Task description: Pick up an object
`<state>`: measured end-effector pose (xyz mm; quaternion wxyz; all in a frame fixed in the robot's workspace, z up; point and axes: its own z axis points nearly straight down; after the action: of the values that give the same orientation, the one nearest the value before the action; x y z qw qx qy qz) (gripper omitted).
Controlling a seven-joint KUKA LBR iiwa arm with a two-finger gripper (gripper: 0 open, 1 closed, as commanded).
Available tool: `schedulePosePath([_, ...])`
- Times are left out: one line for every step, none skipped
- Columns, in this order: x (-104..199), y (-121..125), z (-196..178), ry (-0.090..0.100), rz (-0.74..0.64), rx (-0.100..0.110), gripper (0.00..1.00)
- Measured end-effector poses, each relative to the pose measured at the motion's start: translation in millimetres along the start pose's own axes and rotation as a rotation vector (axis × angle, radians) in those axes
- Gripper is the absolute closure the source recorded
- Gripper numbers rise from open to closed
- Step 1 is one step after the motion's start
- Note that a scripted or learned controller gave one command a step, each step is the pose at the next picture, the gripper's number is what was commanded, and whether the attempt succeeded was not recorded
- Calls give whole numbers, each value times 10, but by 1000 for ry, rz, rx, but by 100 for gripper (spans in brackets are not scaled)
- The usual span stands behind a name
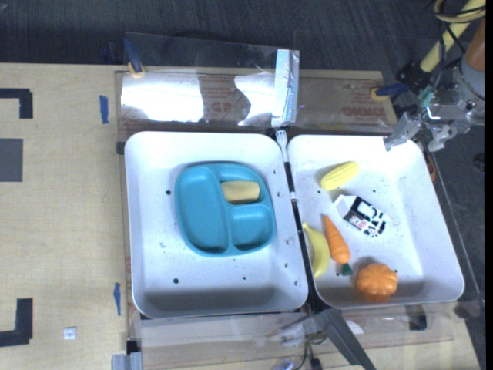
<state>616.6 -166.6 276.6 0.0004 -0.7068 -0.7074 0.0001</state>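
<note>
Gripper [412, 132] sits over right bin's [431, 206] far corner, grip state unclear. Corn [339, 175], carrot [336, 240], banana [315, 249], pumpkin [376, 280] crowd left; right side open.

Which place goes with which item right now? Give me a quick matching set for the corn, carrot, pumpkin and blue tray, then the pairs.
Things:
1. corn
2. carrot
3. pumpkin
4. blue tray

Places:
A. left bin, holding a yellow piece
B. right bin, near corner
C. right bin, far side
D. right bin, beside the banana

Pairs: 1-C, 2-D, 3-B, 4-A
</note>
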Motion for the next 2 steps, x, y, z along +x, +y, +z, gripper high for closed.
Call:
schedulePosePath([551,225,1208,2,-94,9,0])
schedulePosePath([510,-678,1804,-2,-79,-5,0])
